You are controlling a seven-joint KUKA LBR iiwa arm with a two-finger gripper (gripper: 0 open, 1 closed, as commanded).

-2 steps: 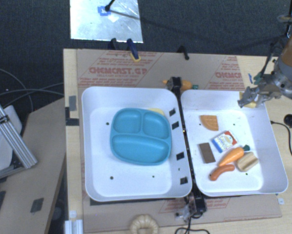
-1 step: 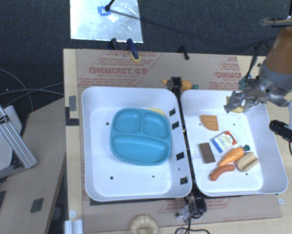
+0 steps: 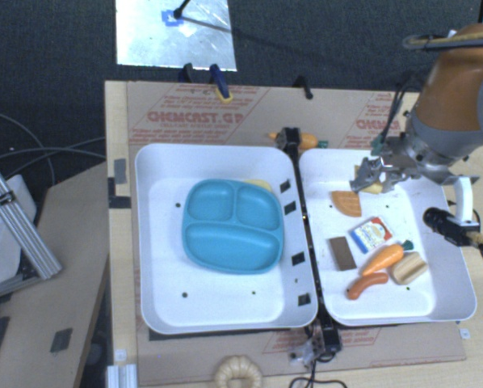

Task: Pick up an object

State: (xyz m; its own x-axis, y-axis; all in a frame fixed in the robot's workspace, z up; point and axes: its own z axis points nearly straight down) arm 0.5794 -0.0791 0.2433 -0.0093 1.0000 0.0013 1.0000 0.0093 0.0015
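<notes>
White plastic, two shallow bins side by side on a cardboard-covered bench. Grey arm with orange band point(image 3: 459, 83) comes in from the right; gripper point(image 3: 369, 176) is low over the upper part of the right bin point(image 3: 455, 297). Whether it is spread or pressed together cannot be told at this angle and blur, and nothing is clearly seen between its tips. Small pale yellowish piece point(image 3: 376, 188) lies right at the gripper, touching or just beneath it; cannot tell which. Just below the gripper: orange wedge-shaped piece point(image 3: 347, 204) on the bin floor. Further below and slightly right: small white packet with red and blue print point(image 3: 370, 234). Below the gripper, beside the packet: flat dark brown block point(image 3: 342, 253). Lower right of the gripper: toy carrot point(image 3: 384, 258), a tan bread-like roll point(image 3: 409, 267) touching it, and a reddish sausage shape point(image 3: 364, 285) near the bin's lower edge. Well to the gripper's left, in the left bin point(image 3: 157, 241): blue divided plate point(image 3: 232, 225), lying flat, with a yellow item point(image 3: 259, 184) peeking from behind its upper rim.
</notes>
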